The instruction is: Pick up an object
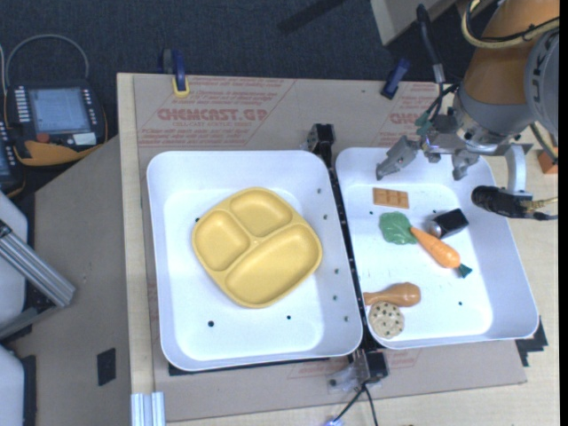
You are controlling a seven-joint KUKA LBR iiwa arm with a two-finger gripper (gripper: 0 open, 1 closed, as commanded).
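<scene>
Hovering with spread, empty fingers, the gripper (429, 158) hangs above (near) the cracker (390, 198).

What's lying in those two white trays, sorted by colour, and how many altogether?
Yellow: 1, divided plate
Orange: 2, carrot, cracker
Green: 1, leafy piece
Brown: 2, drumstick, cookie
Black: 1, small block
Total: 7

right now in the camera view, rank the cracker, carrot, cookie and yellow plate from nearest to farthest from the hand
1. cracker, just below the hand at the right bin's top.
2. carrot, mid right bin.
3. cookie, right bin's near edge.
4. yellow plate, in the left bin; close to the cookie in distance, hard to call.
</scene>
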